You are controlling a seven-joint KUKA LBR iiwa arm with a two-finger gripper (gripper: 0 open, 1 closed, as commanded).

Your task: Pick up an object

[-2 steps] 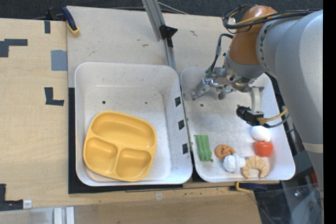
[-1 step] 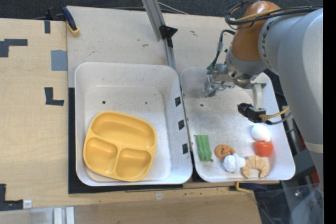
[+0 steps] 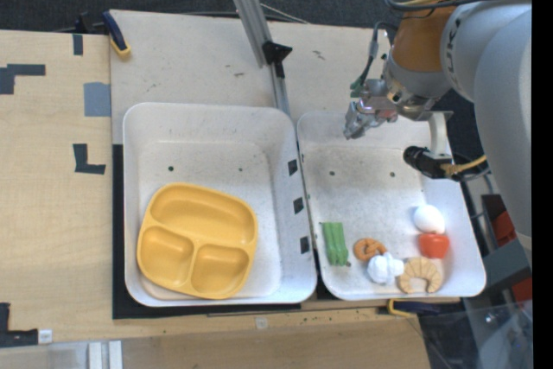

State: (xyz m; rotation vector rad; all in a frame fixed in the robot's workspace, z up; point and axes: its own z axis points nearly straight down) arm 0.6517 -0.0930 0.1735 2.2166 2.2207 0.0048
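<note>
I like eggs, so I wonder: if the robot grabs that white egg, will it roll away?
Probably, yes. The egg looks round and smooth, so it might slip from the fingers or roll if nudged. It sits against a red piece, which may stop it rolling that way.

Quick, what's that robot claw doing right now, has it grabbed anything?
Gripper: above the far end of the right bin, nothing seen in it; open or closed cannot be told.
</note>
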